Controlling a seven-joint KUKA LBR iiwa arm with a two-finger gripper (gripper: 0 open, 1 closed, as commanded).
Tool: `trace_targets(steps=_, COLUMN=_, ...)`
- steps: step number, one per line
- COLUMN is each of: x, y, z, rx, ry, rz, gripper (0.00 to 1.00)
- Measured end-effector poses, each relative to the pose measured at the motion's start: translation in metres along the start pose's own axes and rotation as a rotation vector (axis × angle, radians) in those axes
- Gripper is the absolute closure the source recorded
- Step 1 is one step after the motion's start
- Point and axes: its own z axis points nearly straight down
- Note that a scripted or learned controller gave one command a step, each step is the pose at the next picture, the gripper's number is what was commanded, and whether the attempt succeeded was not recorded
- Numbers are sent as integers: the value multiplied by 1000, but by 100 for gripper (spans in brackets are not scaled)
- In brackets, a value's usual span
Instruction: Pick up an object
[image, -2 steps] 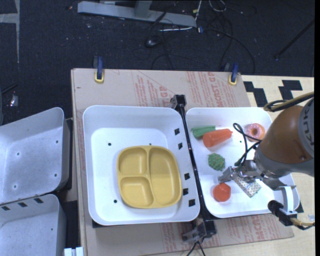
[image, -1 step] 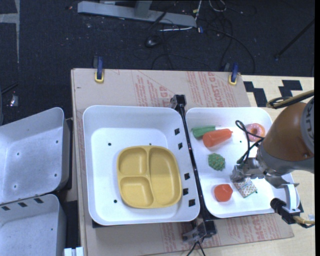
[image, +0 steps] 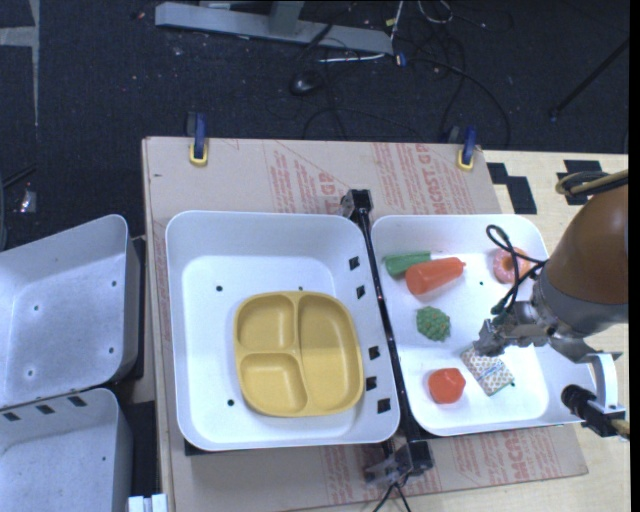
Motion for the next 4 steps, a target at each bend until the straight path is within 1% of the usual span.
trace_targets(steps=2, x=16, y=10, z=-95, rx=-2, ry=0, rz=-3, gripper=100)
trace_targets(steps=3, x=16, y=11, z=-124, rx=-1, ry=-1, rz=-2, gripper=100)
trace_targets(steps=4, x=78, y=23, z=-119, rx=4, ry=3, rz=-7, gripper=100)
